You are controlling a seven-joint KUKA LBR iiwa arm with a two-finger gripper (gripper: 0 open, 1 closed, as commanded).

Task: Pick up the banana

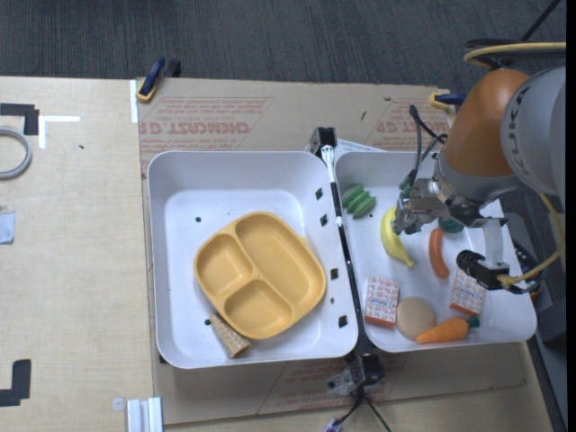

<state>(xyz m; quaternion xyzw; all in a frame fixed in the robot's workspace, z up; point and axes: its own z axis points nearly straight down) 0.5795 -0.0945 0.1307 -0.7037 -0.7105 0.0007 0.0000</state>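
The yellow banana (394, 241) lies in the right bin (513, 327), near its left wall, curving from upper left down to lower right. My gripper (408, 218) hangs low over the banana's upper end, just to its right, and seems to touch or nearly touch it. The gripper's dark body hides the banana's top part. The grey arm with its orange band (477, 124) reaches in from the right above the bin.
Around the banana in the right bin lie a green vegetable (358, 201), a red sausage (437, 253), two small cracker boxes (382, 300) (468, 292), a round bun (415, 317) and a carrot (443, 331). The left bin (171, 268) holds a yellow divided plate (261, 275) and a wafer (229, 338).
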